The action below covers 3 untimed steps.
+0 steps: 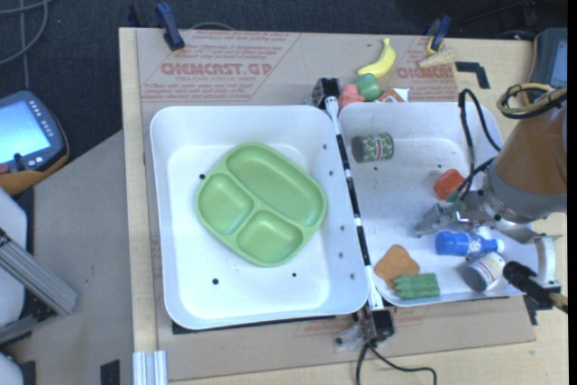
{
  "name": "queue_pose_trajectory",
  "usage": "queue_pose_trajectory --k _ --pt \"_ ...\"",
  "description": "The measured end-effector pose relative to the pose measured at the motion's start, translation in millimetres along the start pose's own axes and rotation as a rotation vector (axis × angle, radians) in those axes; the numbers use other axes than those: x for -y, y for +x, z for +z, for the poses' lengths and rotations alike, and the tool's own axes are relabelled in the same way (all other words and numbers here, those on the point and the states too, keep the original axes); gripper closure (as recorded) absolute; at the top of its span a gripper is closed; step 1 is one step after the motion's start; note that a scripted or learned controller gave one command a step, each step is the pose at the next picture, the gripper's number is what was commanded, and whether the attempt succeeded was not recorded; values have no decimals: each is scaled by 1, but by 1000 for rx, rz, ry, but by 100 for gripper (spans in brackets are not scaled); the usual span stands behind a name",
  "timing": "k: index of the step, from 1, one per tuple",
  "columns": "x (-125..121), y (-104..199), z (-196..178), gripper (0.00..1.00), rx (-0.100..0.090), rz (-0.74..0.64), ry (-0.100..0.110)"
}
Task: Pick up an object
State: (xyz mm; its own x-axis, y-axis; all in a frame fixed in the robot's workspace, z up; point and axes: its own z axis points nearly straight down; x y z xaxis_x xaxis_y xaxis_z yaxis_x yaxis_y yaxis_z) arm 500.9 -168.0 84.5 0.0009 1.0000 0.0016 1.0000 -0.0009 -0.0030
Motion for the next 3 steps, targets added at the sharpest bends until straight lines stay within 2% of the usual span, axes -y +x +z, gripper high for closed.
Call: queue_pose_trajectory --k 1,2,3 --pt "23 -11 0 0 0 0 -1" --pt "21 -11 -11 100 2 0 -6" --pt "-39 -18 -13 100 5 -4 -9"
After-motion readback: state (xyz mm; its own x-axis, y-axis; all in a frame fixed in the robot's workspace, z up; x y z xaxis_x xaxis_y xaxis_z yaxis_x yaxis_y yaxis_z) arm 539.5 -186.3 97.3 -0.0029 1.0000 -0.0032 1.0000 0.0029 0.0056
